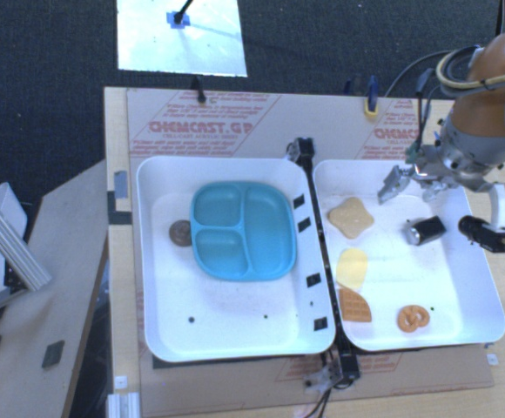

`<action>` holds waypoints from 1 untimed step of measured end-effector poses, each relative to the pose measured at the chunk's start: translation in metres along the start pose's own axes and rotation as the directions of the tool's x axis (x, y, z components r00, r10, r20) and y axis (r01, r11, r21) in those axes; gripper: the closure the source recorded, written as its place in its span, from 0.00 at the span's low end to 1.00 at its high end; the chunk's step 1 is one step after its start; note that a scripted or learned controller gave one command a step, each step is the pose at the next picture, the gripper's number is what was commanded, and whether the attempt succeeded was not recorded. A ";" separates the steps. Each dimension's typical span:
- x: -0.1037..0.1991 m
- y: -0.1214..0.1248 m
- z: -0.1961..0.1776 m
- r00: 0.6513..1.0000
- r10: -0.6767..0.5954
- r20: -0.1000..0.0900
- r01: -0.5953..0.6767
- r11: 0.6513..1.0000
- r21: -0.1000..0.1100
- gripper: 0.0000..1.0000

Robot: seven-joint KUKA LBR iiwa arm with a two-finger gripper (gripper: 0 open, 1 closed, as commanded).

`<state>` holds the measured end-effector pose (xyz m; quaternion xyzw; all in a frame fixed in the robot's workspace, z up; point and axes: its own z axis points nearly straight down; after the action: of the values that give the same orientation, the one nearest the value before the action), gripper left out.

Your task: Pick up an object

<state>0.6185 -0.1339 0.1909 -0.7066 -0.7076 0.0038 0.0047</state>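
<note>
left bin (161,320): blue divided plate (242,231), brown round piece (180,232) at its left edge | right bin (483,307): bread slice (350,217), yellow slice (352,268), waffle piece (354,306), pretzel (413,318), black cylinder (424,230) | gripper (414,184): above bin's far side, jaws spread apart, nothing between them

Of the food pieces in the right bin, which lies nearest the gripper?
The tan bread slice, highest in the right bin; the others lie lower, farther from the gripper.
</note>
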 end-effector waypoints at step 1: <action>0.000 0.003 -0.008 1.000 -0.002 0.002 0.002 1.000 -0.013 0.00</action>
<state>0.6214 -0.1336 0.1992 -0.7058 -0.7084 -0.0003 -0.0006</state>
